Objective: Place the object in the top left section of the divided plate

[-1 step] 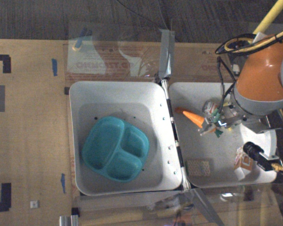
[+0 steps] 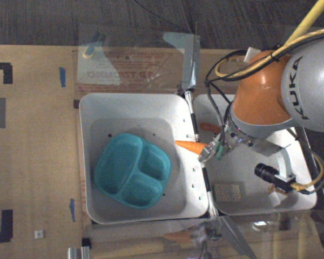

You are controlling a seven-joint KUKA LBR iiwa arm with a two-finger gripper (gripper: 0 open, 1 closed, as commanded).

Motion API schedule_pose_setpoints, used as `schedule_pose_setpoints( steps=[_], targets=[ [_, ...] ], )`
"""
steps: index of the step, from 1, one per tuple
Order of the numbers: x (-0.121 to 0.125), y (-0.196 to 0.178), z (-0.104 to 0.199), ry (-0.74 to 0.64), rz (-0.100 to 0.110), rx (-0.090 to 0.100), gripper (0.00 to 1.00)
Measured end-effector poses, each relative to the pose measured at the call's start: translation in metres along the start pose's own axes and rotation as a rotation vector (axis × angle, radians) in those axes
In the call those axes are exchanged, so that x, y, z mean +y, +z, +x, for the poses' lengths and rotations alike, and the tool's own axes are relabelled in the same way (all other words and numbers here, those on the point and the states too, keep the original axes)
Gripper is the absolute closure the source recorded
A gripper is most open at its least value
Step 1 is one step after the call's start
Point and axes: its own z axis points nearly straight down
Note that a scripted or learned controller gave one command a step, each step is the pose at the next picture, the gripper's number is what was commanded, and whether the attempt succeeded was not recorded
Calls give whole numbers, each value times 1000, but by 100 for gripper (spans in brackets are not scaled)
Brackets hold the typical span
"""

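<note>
Camera view gives us the gripper (image 2: 210, 151) low over the divider between the two bins, reaching in from the right; we see an orange carrot-shaped object (image 2: 189, 145) pinched at its thick end between the gripper's fingers, its pointed tip aiming left over the right edge of the left bin (image 2: 92, 117); above the gripper sits the arm's orange band (image 2: 259, 99), then the grey link marked KUKA, with yellow and black cables looped round it; a second small orange piece (image 2: 208, 127) lies in the right bin (image 2: 302, 196) just beyond the gripper; further left, the teal divided plate (image 2: 132, 170) rests tilted on the floor of the left bin, well apart from the carrot; both bins stand on the tan worktop (image 2: 32, 161), which carries blue tape marks.
</note>
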Motion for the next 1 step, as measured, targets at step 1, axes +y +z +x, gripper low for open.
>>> schedule_pose_setpoints(
  steps=[1],
  targets=[
    [51, 0, 33, -198, -4, -5, 100]
  ],
)
